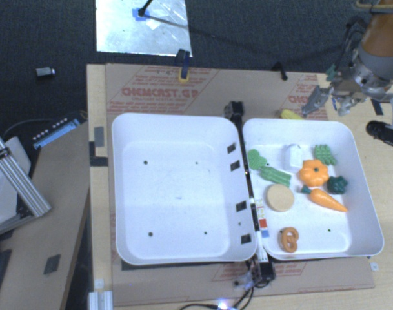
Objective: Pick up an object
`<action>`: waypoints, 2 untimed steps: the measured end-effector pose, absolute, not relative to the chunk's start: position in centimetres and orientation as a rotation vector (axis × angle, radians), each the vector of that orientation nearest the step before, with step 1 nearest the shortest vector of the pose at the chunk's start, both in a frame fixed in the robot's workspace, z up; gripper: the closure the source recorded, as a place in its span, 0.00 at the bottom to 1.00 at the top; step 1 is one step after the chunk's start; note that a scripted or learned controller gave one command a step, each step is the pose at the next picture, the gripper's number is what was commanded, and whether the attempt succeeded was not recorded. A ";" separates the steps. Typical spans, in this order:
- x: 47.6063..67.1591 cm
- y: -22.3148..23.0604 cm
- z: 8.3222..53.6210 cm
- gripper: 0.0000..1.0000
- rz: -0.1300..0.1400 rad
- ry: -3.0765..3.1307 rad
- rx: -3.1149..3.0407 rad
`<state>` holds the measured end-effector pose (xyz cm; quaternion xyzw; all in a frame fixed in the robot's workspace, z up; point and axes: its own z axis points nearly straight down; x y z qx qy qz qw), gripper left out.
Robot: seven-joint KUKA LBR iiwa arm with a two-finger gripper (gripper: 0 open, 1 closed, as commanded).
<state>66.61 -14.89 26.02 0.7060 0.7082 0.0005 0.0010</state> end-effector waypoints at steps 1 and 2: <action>66.7 -14.9 27.2 1.00 0.005 2.225 2.211; 66.9 -0.8 22.7 1.00 0.004 2.242 2.206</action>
